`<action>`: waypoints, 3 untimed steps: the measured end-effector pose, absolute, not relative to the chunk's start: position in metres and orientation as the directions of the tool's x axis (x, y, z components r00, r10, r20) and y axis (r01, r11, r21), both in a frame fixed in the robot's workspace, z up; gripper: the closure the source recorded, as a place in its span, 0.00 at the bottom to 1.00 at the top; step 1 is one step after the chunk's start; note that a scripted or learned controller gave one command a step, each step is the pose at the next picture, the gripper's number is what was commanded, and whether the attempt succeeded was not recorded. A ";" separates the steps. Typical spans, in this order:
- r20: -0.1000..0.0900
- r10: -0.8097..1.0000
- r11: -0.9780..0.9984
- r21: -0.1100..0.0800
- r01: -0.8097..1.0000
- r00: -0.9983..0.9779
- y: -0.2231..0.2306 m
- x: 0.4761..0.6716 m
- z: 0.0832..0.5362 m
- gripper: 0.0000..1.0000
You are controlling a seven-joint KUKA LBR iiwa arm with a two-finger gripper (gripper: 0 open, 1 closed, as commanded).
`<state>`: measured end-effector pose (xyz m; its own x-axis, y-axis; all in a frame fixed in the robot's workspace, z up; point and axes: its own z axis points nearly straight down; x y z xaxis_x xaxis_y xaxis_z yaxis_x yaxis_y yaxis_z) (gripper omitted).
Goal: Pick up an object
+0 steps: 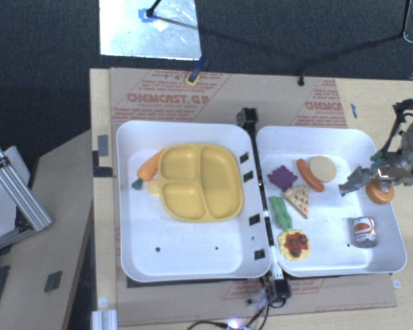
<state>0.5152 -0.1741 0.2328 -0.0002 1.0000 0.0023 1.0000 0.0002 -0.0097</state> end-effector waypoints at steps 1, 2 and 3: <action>0.000 1.000 0.003 0.001 1.000 -0.003 -0.174 0.518 0.238 0.00; 0.001 1.000 0.002 -0.002 1.000 -0.002 -0.171 0.518 0.176 0.00; 0.002 1.000 0.002 -0.003 1.000 -0.002 -0.161 0.513 0.125 0.00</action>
<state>0.5128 -0.1607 0.1250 -0.0019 1.0000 0.0019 1.0000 0.0019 -0.0032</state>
